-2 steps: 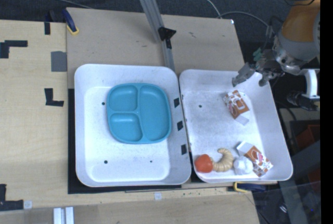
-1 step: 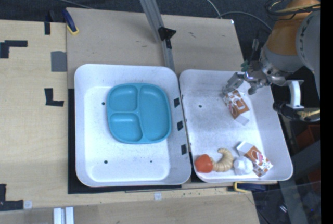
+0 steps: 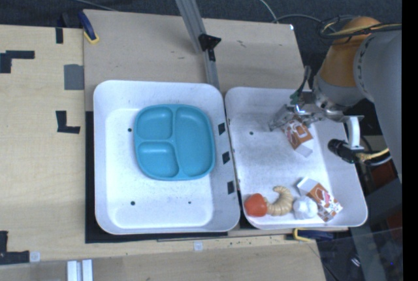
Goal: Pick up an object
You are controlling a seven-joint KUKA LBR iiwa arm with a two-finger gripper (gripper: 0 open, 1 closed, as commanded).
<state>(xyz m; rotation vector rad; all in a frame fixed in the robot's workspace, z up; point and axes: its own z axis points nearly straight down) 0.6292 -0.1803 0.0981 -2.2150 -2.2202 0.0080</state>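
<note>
Pale wooden tabletop carries two shallow white bins side by side, with the grey arm reaching in over the right bin. Its tool sits low in that bin's far right part, and whether it is released or clenched cannot be told from this slant. Just under and slightly nearer than the tool lies a small orange and white carton, touching or almost touching it; the carton's long axis runs from the tool toward the bin's near right corner. Judging by that, the coming move turns on a short drop almost straight down. Farther from the tool, along the right bin's near wall, lie a red tomato, a tan croissant and a second carton. Left of the right bin, the other bin holds a blue divided plate.
</note>
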